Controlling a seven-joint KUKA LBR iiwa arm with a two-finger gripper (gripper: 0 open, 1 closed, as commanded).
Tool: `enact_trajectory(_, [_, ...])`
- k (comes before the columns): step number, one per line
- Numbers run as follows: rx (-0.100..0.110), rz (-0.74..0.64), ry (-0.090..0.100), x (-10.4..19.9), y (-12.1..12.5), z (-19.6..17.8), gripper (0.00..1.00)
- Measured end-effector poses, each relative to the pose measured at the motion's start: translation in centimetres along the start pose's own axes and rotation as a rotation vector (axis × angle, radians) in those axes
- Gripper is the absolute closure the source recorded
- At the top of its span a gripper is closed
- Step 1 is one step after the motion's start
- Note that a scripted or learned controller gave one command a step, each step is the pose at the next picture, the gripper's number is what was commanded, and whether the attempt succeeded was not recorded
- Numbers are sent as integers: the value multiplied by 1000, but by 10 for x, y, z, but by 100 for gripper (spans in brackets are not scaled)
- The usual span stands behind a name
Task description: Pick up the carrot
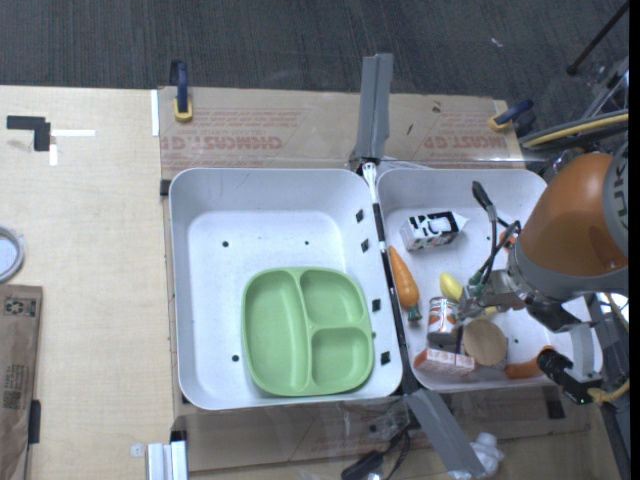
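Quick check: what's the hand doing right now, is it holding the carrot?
Hand: over the right bin's clutter, grip state cannot be told. The carrot lies by the divider, apart from the hand, not held.

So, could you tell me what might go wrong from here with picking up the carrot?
1. The carrot lies right against the left wall of the right bin, so one finger may find no room beside it.
2. The gripper sits over the clutter, close to a small can and a yellow piece; it could close on one of those instead.
3. Crossing to the carrot, it may knock the can over.
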State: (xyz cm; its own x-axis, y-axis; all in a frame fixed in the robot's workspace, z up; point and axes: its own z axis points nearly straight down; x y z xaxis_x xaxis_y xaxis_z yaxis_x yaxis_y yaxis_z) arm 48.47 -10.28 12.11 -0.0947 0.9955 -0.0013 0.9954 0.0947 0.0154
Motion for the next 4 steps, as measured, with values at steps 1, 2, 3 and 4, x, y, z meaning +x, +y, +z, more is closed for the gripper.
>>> enact_trajectory(1, [16, -195, 2, 98, 4, -70, 100])
enact_trajectory(2, [17, -312, 3, 148, 56, -69, 100])
enact_trajectory(3, [16, -597, 6, 76, 24, -70, 100])
enact_trajectory(4, [15, -673, 6, 136, 39, -69, 100])
